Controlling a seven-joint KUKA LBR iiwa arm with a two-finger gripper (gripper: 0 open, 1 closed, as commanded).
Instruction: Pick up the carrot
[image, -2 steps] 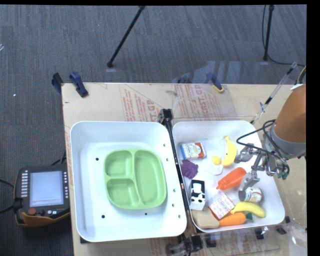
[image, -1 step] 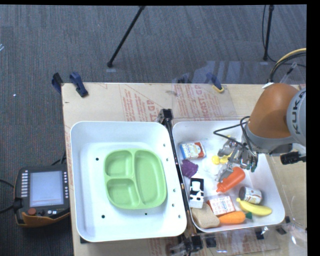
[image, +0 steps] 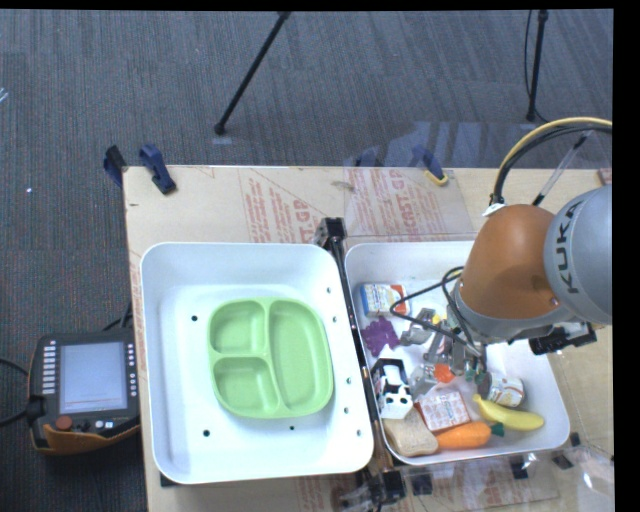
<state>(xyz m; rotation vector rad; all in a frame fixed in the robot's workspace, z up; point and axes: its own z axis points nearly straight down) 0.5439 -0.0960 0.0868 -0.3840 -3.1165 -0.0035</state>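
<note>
The orange carrot (image: 463, 435) lies on its side near the front edge of the right bin (image: 556, 395), between a slice of bread (image: 410, 436) and a banana (image: 510, 415). My gripper (image: 446, 358) hangs low over the middle of that bin, a short way behind the carrot and a little to its left. It hovers above a pink-and-white packet (image: 443, 408). The orange wrist band hides much of the gripper from above. Nothing orange and carrot-shaped is at the gripper.
The right bin also holds purple grapes (image: 380, 333), a black-and-white toy (image: 393, 386) and a small white container (image: 378, 298). A green divided plate (image: 270, 357) sits in the left bin (image: 165, 300). A control pendant (image: 90, 385) lies left of the bench.
</note>
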